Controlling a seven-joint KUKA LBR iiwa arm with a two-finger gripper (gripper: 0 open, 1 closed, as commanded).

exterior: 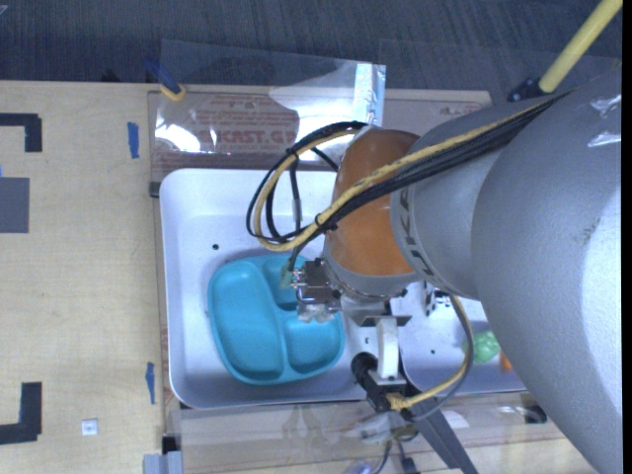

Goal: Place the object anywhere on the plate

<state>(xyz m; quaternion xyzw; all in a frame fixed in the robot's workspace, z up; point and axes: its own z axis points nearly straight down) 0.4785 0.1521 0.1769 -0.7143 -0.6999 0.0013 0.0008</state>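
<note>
plate (259,329): blue, divided, in the left bin (188,265) | gripper (314,294): over plate's right rim, finger state cannot be told | object: possibly the green thing (485,347) well right of plate, partly hidden | advice: confirm grasp, centre over a compartment, lower gently

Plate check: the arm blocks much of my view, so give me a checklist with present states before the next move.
1. Plate sits flat in the bin: ok.
2. Bare plate surface showing for a drop: ok.
3. Gripper over the plate's right part: ok.
4. Object between the fingers: cannot tell, the wrist hides them.
5. Green thing lies apart from the plate, by the arm: ok.
6. Cables hang above the bin, not on the plate: ok.
</note>
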